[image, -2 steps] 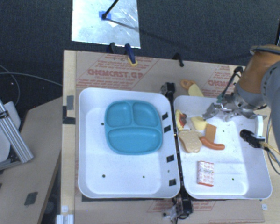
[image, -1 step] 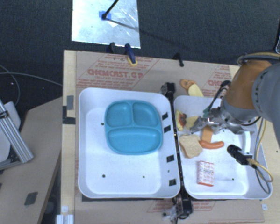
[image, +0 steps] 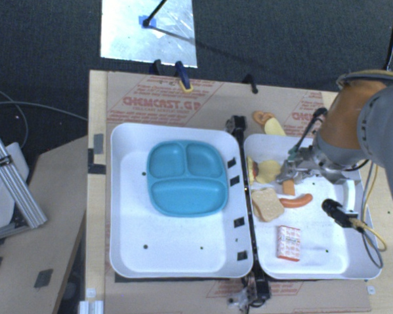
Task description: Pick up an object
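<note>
I see the left bin (image: 123, 248) taken up by a blue divided plate (image: 185, 179), so all my work is in the right bin (image: 322, 265), where the arm (image: 366, 122) reaches in from the right. I judge this the approach step of the pick: the gripper (image: 289, 174) hangs low over the bin's upper part, just above a small orange piece (image: 289, 187), with a yellow piece (image: 269, 170) just beside it. I cannot tell whether it is released or clenched, and I see nothing held.

Next I would need a straight descent onto the orange piece, which I judge the likeliest target. Room is tight there: the sausage (image: 296, 201) lies touching or nearly touching it below, the bread slice (image: 267, 205) sits near to the left, and the divider between the bins is close beyond. The red-and-white packet (image: 288, 243) lies well apart with open floor around it. The bin's right side is freer.
</note>
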Tool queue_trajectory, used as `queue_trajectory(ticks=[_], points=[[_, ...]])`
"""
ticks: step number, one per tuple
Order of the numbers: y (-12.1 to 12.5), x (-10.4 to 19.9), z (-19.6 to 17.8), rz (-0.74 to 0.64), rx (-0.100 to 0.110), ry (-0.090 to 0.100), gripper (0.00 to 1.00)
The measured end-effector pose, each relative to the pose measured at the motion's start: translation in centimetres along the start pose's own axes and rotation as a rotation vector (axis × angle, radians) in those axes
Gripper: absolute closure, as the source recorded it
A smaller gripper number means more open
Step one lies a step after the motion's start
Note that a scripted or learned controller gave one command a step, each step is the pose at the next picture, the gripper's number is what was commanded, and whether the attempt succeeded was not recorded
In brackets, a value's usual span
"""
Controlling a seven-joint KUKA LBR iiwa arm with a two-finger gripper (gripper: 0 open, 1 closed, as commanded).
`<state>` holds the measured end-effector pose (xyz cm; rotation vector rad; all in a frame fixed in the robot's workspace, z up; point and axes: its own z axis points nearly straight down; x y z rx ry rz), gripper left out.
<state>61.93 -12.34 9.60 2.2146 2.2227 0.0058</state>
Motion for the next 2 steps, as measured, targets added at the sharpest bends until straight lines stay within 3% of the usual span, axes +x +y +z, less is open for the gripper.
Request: queue_trajectory(ticks=[1, 2], points=[[-3.6, 8.2, -9.2, -0.004, 0.004, 0.002, 1.00], [-1.5, 14.8, -17.8, -0.006, -0.004, 0.002, 1.00]])
